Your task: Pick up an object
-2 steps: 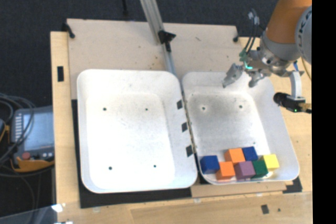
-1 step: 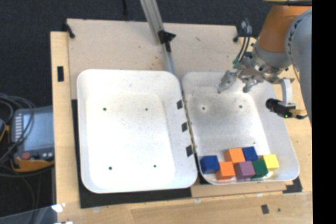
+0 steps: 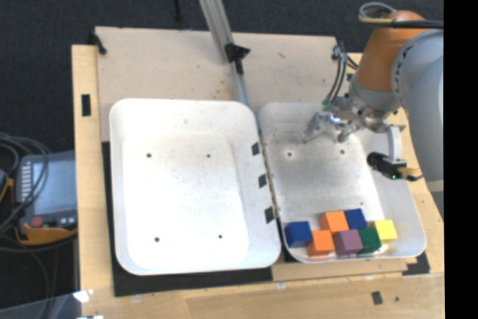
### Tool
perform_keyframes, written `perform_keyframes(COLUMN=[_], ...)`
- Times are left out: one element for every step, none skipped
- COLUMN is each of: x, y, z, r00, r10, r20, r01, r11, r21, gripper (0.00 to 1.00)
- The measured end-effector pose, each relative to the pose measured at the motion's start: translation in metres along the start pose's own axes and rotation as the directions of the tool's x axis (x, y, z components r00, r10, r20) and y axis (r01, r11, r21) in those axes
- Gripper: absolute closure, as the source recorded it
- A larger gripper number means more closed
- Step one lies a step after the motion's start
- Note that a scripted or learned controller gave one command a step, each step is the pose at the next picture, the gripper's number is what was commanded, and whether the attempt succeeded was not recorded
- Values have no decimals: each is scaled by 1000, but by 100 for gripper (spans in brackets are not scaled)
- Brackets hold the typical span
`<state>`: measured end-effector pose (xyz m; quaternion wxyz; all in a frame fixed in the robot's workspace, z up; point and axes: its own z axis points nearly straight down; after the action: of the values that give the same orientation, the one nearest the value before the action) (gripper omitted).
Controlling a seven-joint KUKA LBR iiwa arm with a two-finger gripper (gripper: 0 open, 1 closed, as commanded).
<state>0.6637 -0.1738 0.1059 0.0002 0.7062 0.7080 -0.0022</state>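
Gripper (image 3: pixel 334 125) first: in the camera view you see it hanging over the far end of the right bin (image 3: pixel 388 183), its metal fingers spread apart with nothing between them. Your grey arm (image 3: pixel 418 86) with the orange band enters from the right edge and bends down to it.

Your candidates sit at the opposite, near end of that same bin, well apart from the gripper: a huddle of small cubes against the near rim. You can pick out a blue cube (image 3: pixel 298 233), two orange cubes (image 3: pixel 335 221) (image 3: pixel 322 241), a second blue cube (image 3: pixel 355 218), a purple cube (image 3: pixel 348 242), a green cube (image 3: pixel 370 238) and a yellow cube (image 3: pixel 385 229), most of them touching a neighbour.

From the gripper, every cube lies toward the near rim, so the coming move likely has to travel along the bin before descending. The left bin (image 3: pixel 187 183) on the counter (image 3: pixel 299 56) holds no cubes.
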Motion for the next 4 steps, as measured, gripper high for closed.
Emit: perform_keyframes(x=[-2,-3,-3,-10], y=[0,2,-7,-6], z=[8,-5,-56,-119], r00=[1000,1000,1000,1000], r10=[0,-3,3,6], r20=[1,3,-3,-1], r01=[0,3,-3,-6], r11=[1000,1000,1000,1000], r21=[-2,-6,-9,-12], gripper=[0,100,100,100])
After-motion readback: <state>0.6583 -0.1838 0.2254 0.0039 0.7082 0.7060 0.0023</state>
